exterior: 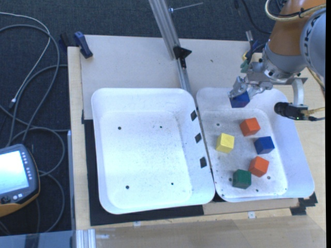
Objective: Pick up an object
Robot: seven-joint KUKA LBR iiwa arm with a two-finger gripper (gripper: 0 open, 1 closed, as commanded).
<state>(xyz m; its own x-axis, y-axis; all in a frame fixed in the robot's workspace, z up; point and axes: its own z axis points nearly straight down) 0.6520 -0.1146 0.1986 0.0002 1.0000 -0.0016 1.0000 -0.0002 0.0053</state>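
My gripper (240, 94) hangs over the far left part of the right bin (295, 190), shut on a blue cube (239, 101) that sits between its fingers above the bin floor. On that floor lie an orange cube (250, 126), a second blue cube (264, 144), a yellow cube (225, 142), another orange cube (259, 166) and a green cube (241, 179). All of them rest nearer the front than the gripper.
The left bin (103, 138) stands beside the right one, with black clips (198, 137) along the shared edge. A slanted metal post (165, 25) rises behind the bins. A black cable connector (289, 110) hangs off the arm at the right.
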